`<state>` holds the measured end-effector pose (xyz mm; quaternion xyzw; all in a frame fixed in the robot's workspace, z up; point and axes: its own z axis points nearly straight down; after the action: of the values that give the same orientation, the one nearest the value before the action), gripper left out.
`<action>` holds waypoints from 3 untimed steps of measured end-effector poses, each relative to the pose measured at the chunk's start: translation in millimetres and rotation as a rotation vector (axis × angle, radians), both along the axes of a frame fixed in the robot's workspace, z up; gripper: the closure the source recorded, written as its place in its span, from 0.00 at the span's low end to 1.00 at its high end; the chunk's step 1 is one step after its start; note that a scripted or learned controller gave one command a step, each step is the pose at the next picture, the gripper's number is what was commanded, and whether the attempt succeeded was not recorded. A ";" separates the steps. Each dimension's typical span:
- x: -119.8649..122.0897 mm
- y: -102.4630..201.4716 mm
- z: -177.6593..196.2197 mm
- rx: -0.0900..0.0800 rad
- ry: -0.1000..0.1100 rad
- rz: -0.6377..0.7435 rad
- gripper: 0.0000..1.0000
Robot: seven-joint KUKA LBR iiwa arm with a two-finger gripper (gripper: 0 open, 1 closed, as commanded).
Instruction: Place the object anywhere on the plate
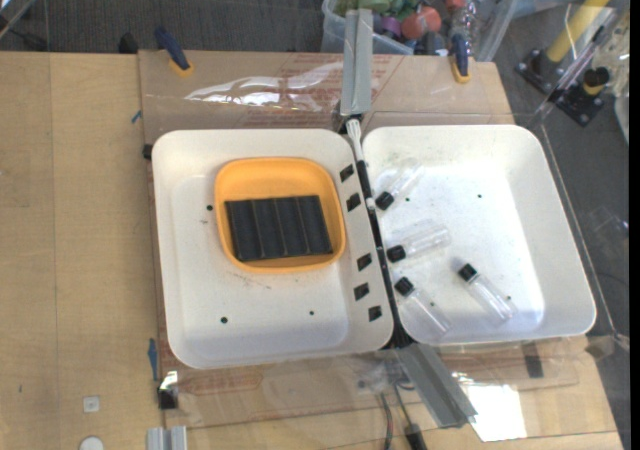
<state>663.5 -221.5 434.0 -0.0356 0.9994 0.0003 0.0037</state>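
**Dark ridged object lies flat on the orange plate**

The object [278, 228] is a flat, dark grey to black rectangle with parallel ridges dividing it into about five strips. It lies flat, its long side running left to right, slightly tilted. It rests on the plate [240, 181], an orange, shallow, rounded-square dish. The plate sits in the left white bin [190, 318], toward its upper middle.

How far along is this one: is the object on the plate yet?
Looks done: a black ridged block lies flat on the orange plate in the left bin. Nothing is in hand. Several clear tubes with black caps lie in the right bin; whether any was meant to move is unclear.
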 end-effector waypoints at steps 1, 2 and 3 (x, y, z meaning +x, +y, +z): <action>5.7 -0.4 -0.1 -0.001 -0.001 0.323 1.00; 5.6 -0.6 -0.1 -0.003 -0.002 0.710 1.00; 5.5 -0.5 -0.3 -0.004 -0.003 0.988 1.00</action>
<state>669.1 -222.0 433.7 -0.5054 0.8629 -0.0001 0.0043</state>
